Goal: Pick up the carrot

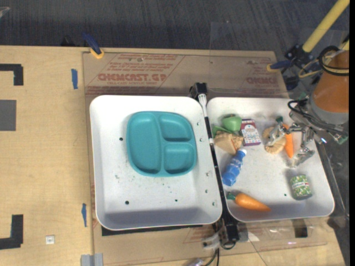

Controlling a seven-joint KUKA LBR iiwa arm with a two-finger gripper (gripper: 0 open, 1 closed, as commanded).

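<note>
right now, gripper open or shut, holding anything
Gripper: in the right bin beside the small carrot; whether it is open, shut or holding cannot be told.

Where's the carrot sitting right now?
In the camera view, the carrot lies near the front edge of the right bin, just below the blue bottle and left of the green can.

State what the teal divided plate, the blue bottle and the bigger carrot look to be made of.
Teal divided plate: likely moulded plastic, matte, one even colour, rounded compartment ridges.
Blue bottle: seemingly plastic, slightly glossy, with a paler cap.
Carrot: probably toy plastic or rubber; smooth, uniformly orange, green stub.
</note>
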